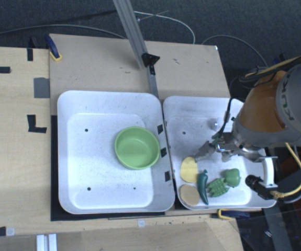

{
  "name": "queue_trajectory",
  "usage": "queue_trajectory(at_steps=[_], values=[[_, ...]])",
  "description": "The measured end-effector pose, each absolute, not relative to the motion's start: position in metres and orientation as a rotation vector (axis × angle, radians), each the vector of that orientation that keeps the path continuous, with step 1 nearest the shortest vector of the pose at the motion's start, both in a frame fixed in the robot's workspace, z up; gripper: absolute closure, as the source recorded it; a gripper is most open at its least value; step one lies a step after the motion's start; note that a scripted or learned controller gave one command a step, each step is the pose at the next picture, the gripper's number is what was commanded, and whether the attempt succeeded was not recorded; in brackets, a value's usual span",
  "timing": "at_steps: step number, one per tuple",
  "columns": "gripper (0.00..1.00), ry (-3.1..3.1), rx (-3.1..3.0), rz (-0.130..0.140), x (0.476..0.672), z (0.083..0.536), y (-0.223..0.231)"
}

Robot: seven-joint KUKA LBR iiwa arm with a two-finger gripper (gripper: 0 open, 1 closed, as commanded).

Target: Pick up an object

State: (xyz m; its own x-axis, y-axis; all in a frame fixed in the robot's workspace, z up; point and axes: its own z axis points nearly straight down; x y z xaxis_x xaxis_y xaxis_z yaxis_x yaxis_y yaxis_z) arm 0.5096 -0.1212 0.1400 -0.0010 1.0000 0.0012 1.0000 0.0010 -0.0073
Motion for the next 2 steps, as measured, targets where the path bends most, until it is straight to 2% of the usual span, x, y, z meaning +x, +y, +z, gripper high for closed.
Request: queue_trajectory(at_steps=[1, 2], values=[[0.00, -2.220, -2.219, 0.000, 0.510, 0.089, -0.120], [1.00, -2.222, -2.217, 0.001, 0.510, 0.100, -0.120]])
